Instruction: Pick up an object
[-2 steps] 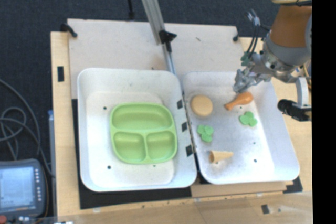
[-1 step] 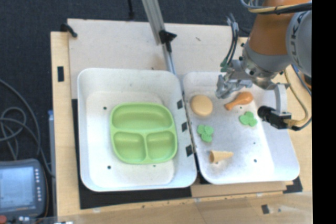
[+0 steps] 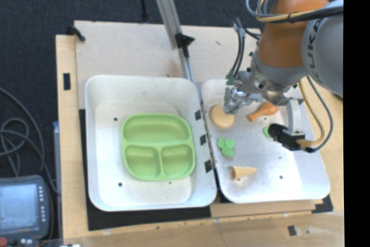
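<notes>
In the right bin (image 3: 300,176) lie a tan round cookie-like piece (image 3: 221,118), a green leafy piece (image 3: 225,147), an ice-cream cone piece (image 3: 242,172) and an orange carrot-like piece (image 3: 263,110). A small green bit (image 3: 267,131) peeks out beside a black part of the arm. My gripper (image 3: 232,100) hangs over the bin's back left part, just above and behind the tan piece. The fingers point down at that piece and nothing shows between them.
The left bin (image 3: 104,124) holds a light green divided plate (image 3: 157,146). A slanted metal pole (image 3: 167,8) rises from between the bins at the back. The arm's orange band (image 3: 289,20) and cables cover the right bin's back right.
</notes>
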Robot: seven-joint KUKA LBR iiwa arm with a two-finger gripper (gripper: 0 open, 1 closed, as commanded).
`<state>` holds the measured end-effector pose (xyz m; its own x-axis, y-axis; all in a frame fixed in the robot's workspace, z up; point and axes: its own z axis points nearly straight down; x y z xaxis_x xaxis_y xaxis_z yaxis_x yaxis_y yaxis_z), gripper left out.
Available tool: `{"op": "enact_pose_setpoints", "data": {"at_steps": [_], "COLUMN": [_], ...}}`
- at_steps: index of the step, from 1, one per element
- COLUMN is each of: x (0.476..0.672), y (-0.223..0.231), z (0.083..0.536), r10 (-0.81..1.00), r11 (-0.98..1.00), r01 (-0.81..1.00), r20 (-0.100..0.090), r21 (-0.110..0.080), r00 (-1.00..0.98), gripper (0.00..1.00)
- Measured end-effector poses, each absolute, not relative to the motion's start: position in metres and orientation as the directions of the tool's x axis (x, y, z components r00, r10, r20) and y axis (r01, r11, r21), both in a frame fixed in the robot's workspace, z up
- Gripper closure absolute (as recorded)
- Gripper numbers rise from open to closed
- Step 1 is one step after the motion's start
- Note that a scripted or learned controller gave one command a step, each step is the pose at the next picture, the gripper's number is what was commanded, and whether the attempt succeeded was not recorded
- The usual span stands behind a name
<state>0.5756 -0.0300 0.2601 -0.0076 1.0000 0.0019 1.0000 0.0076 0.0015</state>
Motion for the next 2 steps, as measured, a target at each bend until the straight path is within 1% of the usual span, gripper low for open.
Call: {"op": "enact_pose_setpoints", "data": {"at_steps": [1, 2], "x": [0.546, 0.528], "y": [0.022, 0.068], "z": [0.258, 0.241], "r10": [1.000, 1.000], "r11": [0.007, 0.007], "r01": [1.000, 1.000], "r20": [0.002, 0.001], "r21": [0.000, -0.001], "r00": [-0.007, -0.007], "gripper": [1.00, 1.00]}}
